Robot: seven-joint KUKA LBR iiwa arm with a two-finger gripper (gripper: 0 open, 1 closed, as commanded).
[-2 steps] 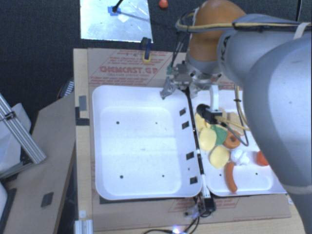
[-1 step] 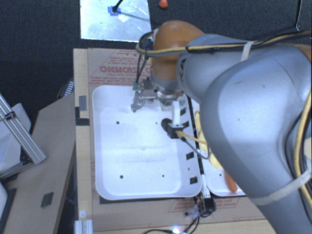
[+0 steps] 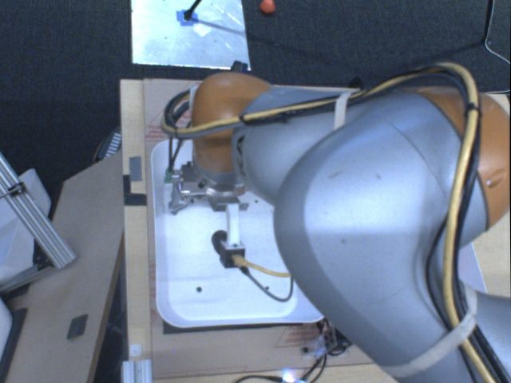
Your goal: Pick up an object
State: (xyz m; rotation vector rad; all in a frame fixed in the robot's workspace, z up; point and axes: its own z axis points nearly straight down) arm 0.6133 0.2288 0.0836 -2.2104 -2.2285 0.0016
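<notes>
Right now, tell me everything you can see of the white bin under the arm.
The white bin is shallow, smooth and plastic-looking, with rounded corners and a raised rim. It lies flat on the tan bench. The grey arm hides its right side, and the hand hangs over its far end; contact cannot be judged. A small dark speck sits on its floor near the front.

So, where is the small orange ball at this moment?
The small orange ball lies on the dark surface near the top edge of the camera view, beyond the bench, just right of the shiny square sheet.
</notes>
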